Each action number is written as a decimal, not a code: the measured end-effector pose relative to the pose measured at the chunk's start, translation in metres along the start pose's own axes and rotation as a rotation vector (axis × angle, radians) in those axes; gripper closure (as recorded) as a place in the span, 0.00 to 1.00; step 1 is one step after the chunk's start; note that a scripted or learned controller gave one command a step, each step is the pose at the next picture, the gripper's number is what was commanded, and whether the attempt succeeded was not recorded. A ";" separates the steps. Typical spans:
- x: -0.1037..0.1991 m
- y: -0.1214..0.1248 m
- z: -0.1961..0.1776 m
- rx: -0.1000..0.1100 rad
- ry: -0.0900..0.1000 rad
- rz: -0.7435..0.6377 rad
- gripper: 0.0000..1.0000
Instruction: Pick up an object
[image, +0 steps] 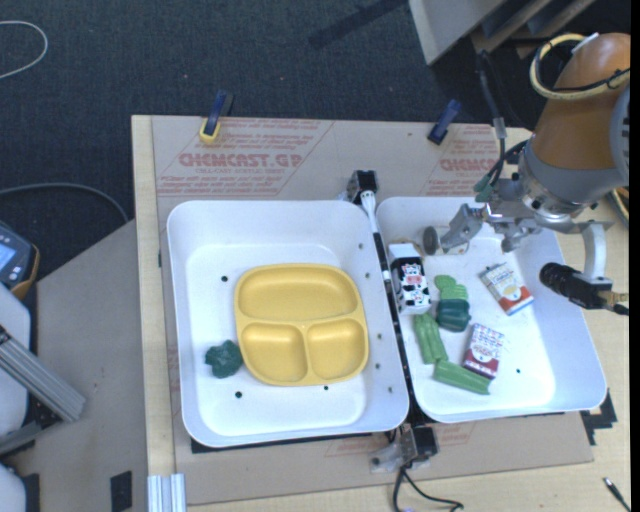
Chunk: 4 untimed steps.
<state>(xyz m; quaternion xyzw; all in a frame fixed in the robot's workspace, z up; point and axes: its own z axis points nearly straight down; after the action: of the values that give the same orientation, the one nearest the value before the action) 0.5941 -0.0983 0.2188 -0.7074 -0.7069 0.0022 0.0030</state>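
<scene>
The gripper (487, 229) hovers with metal fingers spread, holding nothing, above the right bin (560, 385) of glossy white plastic; a smooth yellow divided plate (300, 322) lies left.

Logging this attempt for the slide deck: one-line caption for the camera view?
Arm's gripper hovers above the right bin of small items; yellow divided plate sits in the left bin.

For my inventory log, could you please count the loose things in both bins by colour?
Green: 5 (broccoli-like piece, cactus-like piece, two long pieces, small piece)
Yellow: 1 (divided plate)
Red and white: 2 (cartons)
Black and white: 1 (cow-patterned box)
Total: 9
</scene>
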 end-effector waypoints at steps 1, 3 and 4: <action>0.000 0.009 0.057 0.000 0.000 -0.001 0.00; -0.008 0.015 0.133 -0.012 -0.008 0.004 0.00; -0.006 0.015 0.122 -0.012 -0.005 0.002 1.00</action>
<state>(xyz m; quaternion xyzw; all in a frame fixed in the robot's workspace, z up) 0.6081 -0.1038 0.0964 -0.7082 -0.7060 -0.0001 -0.0031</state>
